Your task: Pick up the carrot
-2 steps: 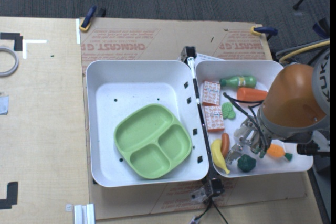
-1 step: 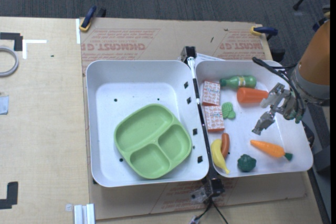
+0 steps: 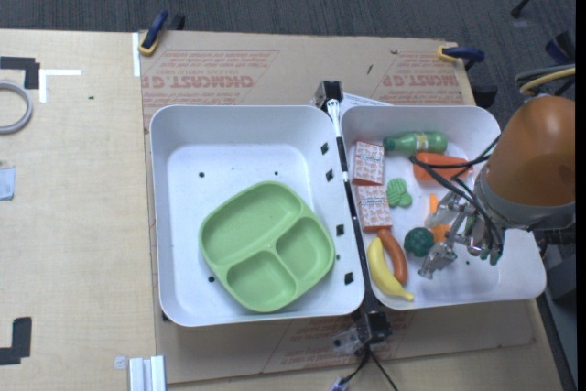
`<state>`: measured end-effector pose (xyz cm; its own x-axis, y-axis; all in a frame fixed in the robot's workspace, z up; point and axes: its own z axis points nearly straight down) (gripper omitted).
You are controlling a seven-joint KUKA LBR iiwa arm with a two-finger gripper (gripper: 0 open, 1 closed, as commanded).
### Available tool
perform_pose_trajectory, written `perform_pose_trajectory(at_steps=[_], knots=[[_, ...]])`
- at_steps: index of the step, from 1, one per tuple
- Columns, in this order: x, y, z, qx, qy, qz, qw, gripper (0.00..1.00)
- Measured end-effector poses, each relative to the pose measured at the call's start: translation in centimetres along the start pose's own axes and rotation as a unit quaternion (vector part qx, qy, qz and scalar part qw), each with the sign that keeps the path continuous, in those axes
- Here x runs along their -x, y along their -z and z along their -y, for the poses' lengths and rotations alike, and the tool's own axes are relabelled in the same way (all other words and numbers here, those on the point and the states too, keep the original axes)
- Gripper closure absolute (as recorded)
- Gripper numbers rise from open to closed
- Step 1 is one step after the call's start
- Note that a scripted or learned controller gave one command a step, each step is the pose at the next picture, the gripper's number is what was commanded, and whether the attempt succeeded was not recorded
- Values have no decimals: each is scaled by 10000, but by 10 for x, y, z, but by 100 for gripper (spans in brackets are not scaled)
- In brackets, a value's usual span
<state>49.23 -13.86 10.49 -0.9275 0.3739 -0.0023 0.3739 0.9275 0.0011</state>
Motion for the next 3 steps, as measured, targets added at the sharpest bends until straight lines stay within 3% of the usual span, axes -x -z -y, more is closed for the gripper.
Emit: perform_pose_trajectory(at_steps=[1, 2, 3], knots=[[65, -12, -42, 1, 1014, 7, 9948, 0], [35, -12, 10, 0, 2539, 0, 9672, 0], [-2, -13, -25, 3, 3270, -4, 9450, 0]])
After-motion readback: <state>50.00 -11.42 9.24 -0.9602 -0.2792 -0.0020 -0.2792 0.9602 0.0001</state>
